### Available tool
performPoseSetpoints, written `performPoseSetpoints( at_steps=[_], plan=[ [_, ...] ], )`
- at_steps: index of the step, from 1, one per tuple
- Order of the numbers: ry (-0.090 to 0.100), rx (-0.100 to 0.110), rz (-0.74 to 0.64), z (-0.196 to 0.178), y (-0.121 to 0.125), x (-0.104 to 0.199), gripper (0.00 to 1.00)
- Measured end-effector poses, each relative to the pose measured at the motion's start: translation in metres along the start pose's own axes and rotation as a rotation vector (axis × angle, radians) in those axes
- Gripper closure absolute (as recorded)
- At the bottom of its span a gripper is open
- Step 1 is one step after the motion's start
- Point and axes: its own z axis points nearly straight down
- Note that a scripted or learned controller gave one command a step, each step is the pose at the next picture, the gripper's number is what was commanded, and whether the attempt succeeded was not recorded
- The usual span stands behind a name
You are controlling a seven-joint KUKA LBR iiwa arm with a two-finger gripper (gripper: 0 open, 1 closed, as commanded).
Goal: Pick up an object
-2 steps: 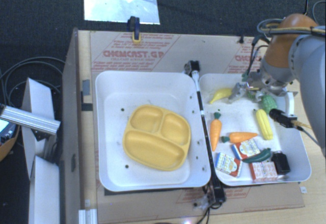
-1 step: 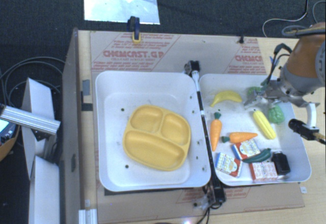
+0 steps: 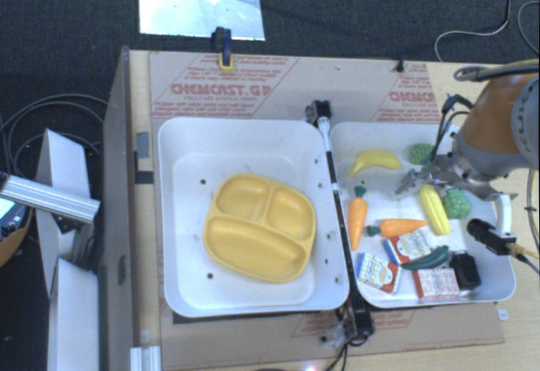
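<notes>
The gripper (image 3: 429,178) is lowered into the right bin (image 3: 506,281), directly above the corn cob (image 3: 434,207). The state of the fingers cannot be determined; they appear to straddle the cob's upper end. A banana (image 3: 375,161), two carrots (image 3: 357,222) and small cartons (image 3: 378,271) lie nearby. The left bin (image 3: 181,192) contains a yellow divided tray (image 3: 260,227).

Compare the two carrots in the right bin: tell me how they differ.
The carrot by the divider lies roughly along the bin's length, green top toward the banana; the middle carrot lies crosswise, green top pointing left. The first looks plumper and lies clear of other toys; the second looks slimmer and touches the items below it. Both are orange with green tops.
</notes>
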Motion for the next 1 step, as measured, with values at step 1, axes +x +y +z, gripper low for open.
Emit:
performPoseSetpoints(
  at_steps=[1],
  plan=[
    [-0.005,-0.002,0.001,-0.0109,0.0003,-0.0031,1.0]
  ],
)
